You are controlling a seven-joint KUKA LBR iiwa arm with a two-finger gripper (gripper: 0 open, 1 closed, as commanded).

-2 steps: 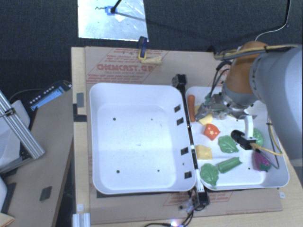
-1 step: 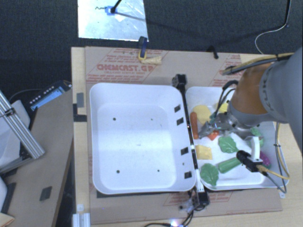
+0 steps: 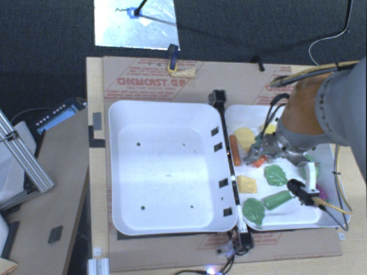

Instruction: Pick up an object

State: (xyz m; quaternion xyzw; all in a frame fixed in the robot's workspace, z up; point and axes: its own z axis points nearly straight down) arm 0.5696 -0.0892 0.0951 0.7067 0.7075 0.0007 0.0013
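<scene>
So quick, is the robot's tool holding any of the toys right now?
Tool: down in the right bin among the toys; whether it is open, shut or holding anything cannot be told.

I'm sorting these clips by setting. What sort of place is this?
Probably a robotics lab test bench, not a kitchen. A grey arm reaches over two shallow white bins set on a cardboard sheet, toy-like food pieces lie in the right bin, and loose cables trail across the dark floor.
</scene>
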